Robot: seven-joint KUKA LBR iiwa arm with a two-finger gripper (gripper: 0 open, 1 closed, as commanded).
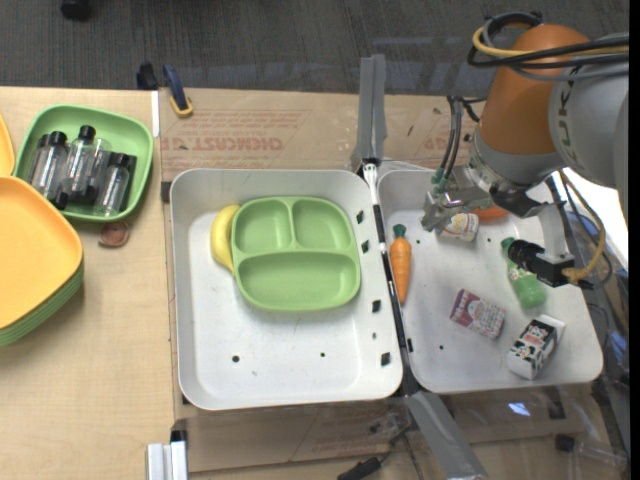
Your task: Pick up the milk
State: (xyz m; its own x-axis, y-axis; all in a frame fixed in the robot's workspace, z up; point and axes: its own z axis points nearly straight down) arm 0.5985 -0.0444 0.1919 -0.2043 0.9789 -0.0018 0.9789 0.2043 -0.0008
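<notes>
- Right bin [590,363]: the milk [531,346], a cow-print carton, lies near the front-right corner, well apart from the arm [560,88].
- Risk: the gripper [447,211] sits at the bin's back-left, just by a small bottle [462,226] – could grab the wrong item.
- A pink carton [477,314] and a green bottle [525,286] lie between them, easy to bump en route.
- Claw: can't tell whether spread or pinched, and nothing visibly held.

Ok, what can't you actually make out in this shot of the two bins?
- tool: the arm's wrist covers its fingers from above, in the camera view.
- Orange object behind the tool: mostly hidden by the arm.
- milk carton: print too small to read.
- Yellow item: largely covered by the green divided plate.
</notes>
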